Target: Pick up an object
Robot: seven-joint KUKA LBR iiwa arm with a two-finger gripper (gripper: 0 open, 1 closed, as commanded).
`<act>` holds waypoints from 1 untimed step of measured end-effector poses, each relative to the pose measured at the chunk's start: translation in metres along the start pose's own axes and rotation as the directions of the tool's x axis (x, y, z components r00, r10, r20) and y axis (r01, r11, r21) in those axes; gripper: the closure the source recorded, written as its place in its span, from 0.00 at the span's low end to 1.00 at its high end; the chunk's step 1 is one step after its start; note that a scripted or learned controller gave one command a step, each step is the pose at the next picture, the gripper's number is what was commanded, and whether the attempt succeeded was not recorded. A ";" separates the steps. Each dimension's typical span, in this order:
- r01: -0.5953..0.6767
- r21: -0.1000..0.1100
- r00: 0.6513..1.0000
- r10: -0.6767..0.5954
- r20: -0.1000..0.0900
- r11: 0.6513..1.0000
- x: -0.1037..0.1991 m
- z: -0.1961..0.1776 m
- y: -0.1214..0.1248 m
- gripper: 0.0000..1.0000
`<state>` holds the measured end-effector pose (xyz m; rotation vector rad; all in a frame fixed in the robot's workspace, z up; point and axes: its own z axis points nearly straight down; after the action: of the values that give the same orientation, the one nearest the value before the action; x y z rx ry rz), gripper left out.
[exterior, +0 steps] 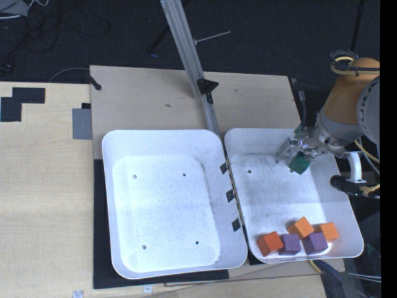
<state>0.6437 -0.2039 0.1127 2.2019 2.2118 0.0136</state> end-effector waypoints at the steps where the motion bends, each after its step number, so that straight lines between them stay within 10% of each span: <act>1: 0.001 -0.001 1.000 -0.001 0.000 1.000 0.000 0.000 0.000 0.00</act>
<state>0.6438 -0.2040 0.1123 2.2010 2.2123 0.0143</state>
